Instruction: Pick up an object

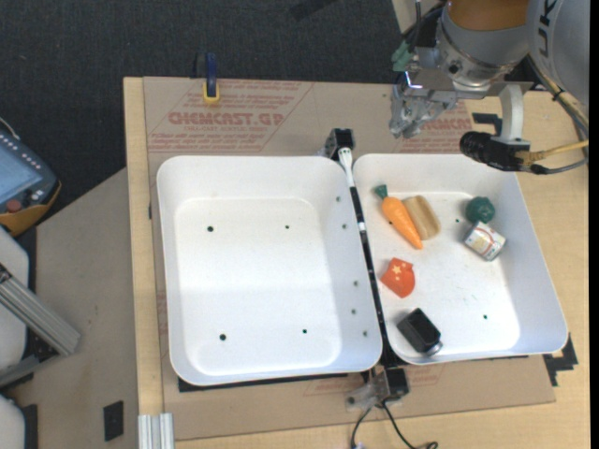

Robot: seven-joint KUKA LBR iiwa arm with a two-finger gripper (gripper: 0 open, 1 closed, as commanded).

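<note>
Orange toy carrot (401, 219) lies in the right bin (524, 241), touching a tan block (423, 216). Pincer (410, 122) hangs above the bin's far rim, holding nothing; spread unclear. Approach stage: next, descend onto one object.

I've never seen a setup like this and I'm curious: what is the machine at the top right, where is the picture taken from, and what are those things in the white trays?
The machine is a robot arm, grey with an orange band, reaching in from the right. At its end is a gripper with two fingers for grasping; it hangs above the far edge of the bench, with nothing between its fingers. The picture comes from one fixed camera above the bench, looking down at a slant. Two shallow white bins sit side by side. The right bin holds a toy carrot, a tan block, a green ball, a small white cup, a red piece and a black block. The arm is meant to pick one up.
</note>
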